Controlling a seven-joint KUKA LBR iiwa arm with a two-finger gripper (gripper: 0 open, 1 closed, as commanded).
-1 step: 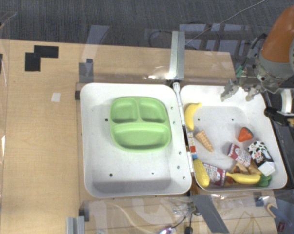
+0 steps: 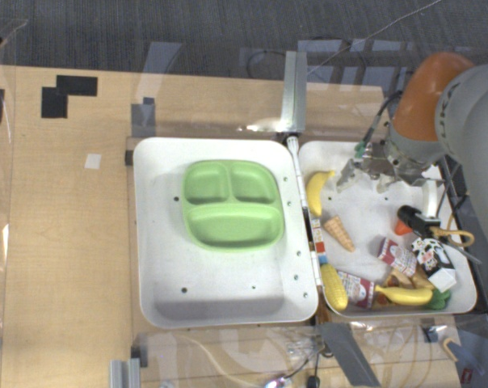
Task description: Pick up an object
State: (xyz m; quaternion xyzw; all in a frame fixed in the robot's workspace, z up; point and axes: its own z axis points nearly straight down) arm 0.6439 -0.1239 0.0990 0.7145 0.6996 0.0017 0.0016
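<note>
Spread apart and holding nothing, the fingers of the gripper [image 2: 365, 173] hung over the upper part of the right bin [image 2: 365, 217], with bare white floor showing beneath them. Just to their left lay a banana [image 2: 316, 192], upright along the bin's left wall and apart from the nearer fingertip. Below it, nearer the bin's middle, an ice-cream cone [image 2: 338, 233] lay tilted, clear of the jaws. Further down, a corn cob [image 2: 333, 287] rested at the lower left corner beside a red packet [image 2: 358, 289], and a second banana [image 2: 405, 295] lay along the bottom edge. A heap of small toys [image 2: 422, 253] filled the lower right, well apart from the jaws. The grey arm [image 2: 470, 111] with its orange band [image 2: 426, 95] came in from the right. In the left bin [image 2: 159, 241] sat a green divided plate [image 2: 230, 203].
</note>
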